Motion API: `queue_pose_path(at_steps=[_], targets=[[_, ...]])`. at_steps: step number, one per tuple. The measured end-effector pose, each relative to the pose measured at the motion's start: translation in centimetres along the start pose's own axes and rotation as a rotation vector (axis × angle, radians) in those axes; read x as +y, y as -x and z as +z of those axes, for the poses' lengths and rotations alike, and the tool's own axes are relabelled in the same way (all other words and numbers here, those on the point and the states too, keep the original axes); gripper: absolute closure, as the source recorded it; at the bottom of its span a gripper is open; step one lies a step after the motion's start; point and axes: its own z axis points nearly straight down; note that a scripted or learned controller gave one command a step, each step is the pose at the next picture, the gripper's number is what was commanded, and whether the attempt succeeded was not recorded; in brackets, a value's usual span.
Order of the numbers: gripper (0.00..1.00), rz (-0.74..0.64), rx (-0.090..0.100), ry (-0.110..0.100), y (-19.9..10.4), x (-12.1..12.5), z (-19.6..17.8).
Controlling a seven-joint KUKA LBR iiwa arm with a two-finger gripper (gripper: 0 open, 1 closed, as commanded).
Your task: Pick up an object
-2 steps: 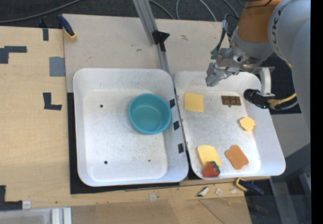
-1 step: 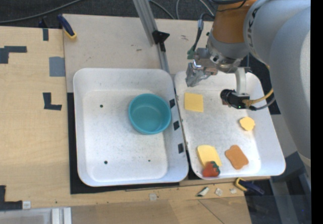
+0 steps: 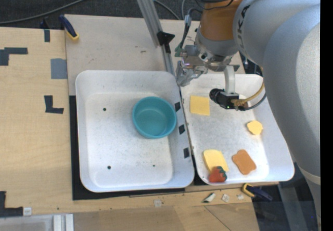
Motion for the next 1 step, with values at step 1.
queue_pose_path(at_steps=[1], targets=[[1.00,-0.001,0.000,0.000,-6.22,1.51,0.08]])
